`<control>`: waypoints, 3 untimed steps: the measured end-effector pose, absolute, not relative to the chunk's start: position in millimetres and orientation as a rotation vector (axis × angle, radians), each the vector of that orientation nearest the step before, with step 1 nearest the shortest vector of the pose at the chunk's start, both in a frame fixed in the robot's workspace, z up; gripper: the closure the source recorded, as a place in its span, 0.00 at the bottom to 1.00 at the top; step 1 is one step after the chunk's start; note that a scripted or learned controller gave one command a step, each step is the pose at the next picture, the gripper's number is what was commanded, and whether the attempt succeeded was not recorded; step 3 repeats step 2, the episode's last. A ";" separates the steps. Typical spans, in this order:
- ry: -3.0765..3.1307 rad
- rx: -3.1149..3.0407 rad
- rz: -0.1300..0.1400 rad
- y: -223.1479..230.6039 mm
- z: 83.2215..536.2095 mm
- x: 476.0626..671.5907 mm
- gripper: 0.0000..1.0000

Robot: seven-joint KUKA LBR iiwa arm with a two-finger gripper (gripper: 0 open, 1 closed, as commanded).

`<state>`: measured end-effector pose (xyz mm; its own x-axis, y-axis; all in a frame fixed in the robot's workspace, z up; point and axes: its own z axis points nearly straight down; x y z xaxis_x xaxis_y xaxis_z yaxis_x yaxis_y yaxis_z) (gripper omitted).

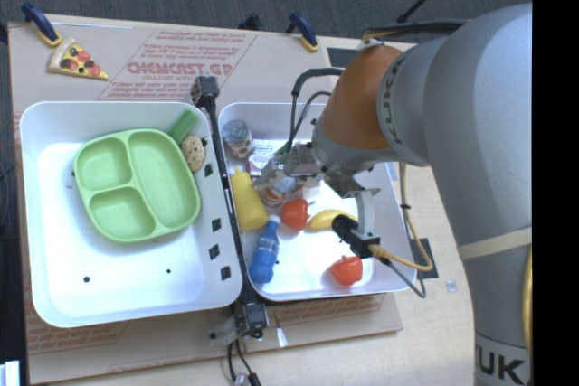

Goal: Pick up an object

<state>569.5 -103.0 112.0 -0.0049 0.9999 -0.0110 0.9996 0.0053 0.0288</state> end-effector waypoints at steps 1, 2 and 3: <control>2.223 2.192 0.017 -99.8 121.0 569.1 1.00; 2.230 2.215 -0.001 -46.8 209.0 526.3 1.00; 2.230 2.215 -0.001 -46.8 209.0 526.3 1.00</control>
